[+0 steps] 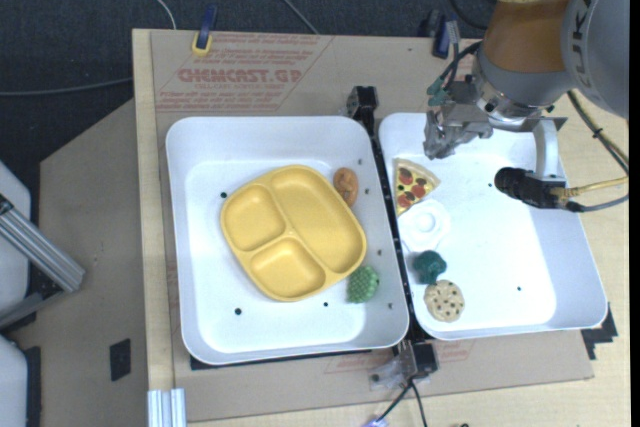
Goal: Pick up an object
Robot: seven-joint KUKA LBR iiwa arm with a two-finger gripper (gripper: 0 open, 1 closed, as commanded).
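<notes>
My gripper (pixel 437 149) hangs over the back left of the right bin (pixel 540 260), its fingertips close together with nothing seen between them. Just below it lies a pizza slice toy (pixel 411 183). Further toward the front along the bin's left side sit a white round piece (pixel 423 220), a teal lump (pixel 430 265) and a chocolate chip cookie (pixel 444 300). The left bin (pixel 190 245) holds a yellow divided plate (pixel 291 231), a small brown toy (pixel 346 183) at its back right and a green broccoli piece (pixel 363 285) at its front right.
A black cylinder with a cable (pixel 530 187) juts over the right bin from the right. The arm's grey and orange body (pixel 545 15) looms above the bin's back. A black clamp (pixel 362 102) sits between the bins at the back.
</notes>
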